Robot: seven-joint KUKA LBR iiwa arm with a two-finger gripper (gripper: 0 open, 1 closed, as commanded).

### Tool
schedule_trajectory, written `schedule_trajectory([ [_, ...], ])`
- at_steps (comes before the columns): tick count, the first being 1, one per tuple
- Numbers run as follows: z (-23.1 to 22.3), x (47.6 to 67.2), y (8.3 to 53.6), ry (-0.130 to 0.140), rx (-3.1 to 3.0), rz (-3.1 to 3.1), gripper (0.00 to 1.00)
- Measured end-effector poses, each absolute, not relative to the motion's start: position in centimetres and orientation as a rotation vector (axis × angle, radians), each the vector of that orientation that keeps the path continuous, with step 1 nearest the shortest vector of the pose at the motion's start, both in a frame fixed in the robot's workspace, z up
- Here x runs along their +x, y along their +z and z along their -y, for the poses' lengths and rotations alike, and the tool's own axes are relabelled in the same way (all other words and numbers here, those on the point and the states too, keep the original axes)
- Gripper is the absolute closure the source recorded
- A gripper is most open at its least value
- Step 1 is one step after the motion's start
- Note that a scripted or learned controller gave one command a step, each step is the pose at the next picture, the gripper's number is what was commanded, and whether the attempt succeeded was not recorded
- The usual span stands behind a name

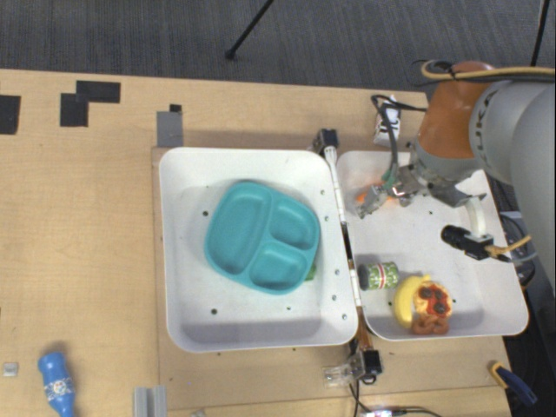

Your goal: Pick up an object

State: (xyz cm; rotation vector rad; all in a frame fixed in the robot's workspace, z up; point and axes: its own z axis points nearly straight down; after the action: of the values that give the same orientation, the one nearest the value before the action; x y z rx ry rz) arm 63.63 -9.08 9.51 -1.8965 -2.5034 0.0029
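Pincer (372,198) is down in the far-left part of the right bin (417,237), close to the dividing wall; open or closed, I cannot tell. Toward the near edge of that bin, a small green can (380,275) lies on its side, label too small to read, and just beside it sits a yellow and red toy (423,303). In the left bin (187,233), a teal divided plate (263,236). A blue object (55,382) is out on the table (78,259).

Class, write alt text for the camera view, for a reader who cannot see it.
The gripper hangs over the far end of the right bin, which holds a green-and-white can and a yellow-and-red toy. The left bin holds a teal divided plate.
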Motion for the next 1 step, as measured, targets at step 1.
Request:
schedule_trajectory([
  [1, 9.08, 65.99, 8.27, 0.041, -1.900, 2.445, 0.00],
])
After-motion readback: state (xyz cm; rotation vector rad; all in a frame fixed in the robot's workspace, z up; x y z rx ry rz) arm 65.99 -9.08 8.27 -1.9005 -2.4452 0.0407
